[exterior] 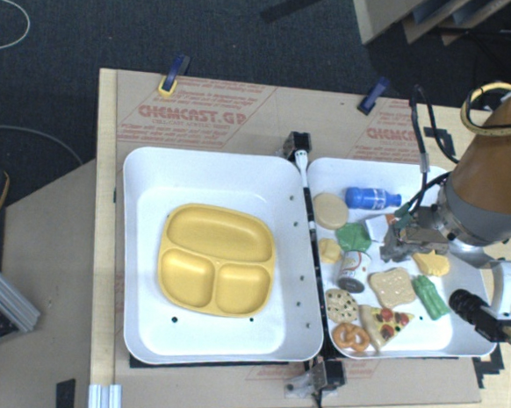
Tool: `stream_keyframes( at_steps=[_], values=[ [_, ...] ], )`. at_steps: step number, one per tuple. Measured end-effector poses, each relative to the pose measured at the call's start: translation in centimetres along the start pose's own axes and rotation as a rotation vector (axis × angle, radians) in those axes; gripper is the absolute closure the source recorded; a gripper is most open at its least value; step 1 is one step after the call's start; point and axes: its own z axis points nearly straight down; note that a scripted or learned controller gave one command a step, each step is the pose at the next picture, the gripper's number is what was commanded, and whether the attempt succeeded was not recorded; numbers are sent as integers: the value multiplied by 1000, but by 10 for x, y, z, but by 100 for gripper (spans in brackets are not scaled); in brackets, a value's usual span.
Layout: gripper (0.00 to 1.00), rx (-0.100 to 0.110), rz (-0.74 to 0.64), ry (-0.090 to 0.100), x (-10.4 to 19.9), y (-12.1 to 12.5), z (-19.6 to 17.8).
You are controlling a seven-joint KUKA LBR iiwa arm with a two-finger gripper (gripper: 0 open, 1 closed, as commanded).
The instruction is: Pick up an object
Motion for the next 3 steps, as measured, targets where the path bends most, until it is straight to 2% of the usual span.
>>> stream_keyframes(
  at_steps=[1, 2, 3],
  values=[
    [100, 6, 2, 2, -2, -14, 10],
    [100, 3, 2, 0, -11, -5, 17],
    [100, 1, 2, 0, -12, -10, 2]
  ],
)
